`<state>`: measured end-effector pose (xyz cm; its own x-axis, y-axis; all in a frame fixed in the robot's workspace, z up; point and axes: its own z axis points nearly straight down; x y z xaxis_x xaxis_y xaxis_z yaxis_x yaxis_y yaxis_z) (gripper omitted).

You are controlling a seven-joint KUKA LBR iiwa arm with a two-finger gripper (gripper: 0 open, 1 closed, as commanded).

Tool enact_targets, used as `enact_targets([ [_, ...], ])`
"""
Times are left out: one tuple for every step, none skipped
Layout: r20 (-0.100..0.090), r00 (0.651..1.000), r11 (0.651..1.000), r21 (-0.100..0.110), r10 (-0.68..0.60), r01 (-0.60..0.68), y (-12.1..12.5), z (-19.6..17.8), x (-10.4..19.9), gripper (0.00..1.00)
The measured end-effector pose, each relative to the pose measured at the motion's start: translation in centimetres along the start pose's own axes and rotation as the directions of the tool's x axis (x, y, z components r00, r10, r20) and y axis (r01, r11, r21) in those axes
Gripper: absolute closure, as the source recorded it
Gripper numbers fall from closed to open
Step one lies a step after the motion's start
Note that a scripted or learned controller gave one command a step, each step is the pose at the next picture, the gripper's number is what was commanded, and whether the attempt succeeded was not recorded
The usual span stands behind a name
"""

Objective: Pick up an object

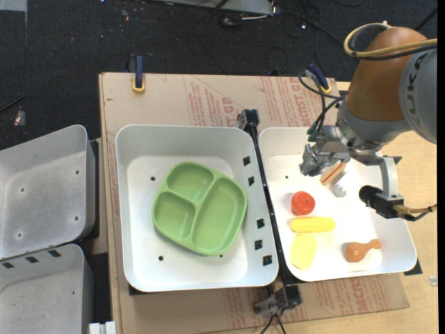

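Note:
My gripper (322,162) hangs over the upper middle of the right white bin (278,145). A small orange stick-shaped toy (333,172) lies slanted right at the gripper's lower right edge, partly covered by it; whether it is held is unclear. Lower in the same bin sit a red tomato (302,202), a yellow corn cob (311,224), a pale yellow oval piece (303,250) and a tan drumstick (359,250). A green divided plate (200,207) lies in the left white bin (132,152).
A black divider with clips (259,186) runs between the two bins. A black fitting with a cable (379,200) sticks out to the right of the gripper. White bin lids (42,186) lie left of the bench.

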<state>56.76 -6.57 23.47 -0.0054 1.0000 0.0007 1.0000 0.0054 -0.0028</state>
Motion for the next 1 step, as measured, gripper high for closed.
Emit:
enact_targets([
  [-0.001, 1.000, 1.000, -0.002, -0.002, 0.002, -0.55, -0.86, 5.58, 1.00],
])
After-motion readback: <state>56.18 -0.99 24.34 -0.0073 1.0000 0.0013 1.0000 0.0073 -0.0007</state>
